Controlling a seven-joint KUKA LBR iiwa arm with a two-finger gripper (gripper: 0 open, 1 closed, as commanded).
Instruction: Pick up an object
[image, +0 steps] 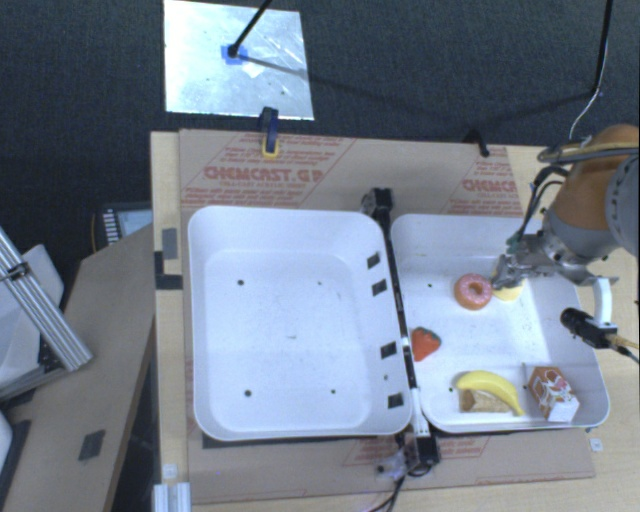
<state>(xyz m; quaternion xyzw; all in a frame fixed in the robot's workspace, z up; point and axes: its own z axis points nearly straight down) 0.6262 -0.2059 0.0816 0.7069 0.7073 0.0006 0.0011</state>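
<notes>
Gripper low in the right bin, over a pale yellow object beside the doughnut.

The grey arm with orange band reaches in from the right; its two-finger gripper (508, 278) sits down on a small pale yellow object (509, 292), just right of a pink-frosted ring doughnut (473, 292). Jaw state: cannot tell, as the wrist hides the tips. Elsewhere in the right shallow white bin (440, 235): a red strawberry-shaped toy (426, 343) near the centre divider, a yellow banana (491, 387) lying against a tan slice of bread (481, 402), and a small red-and-white carton (553, 392) in the near right corner. The left shallow white bin (215, 300) lies alongside.
</notes>
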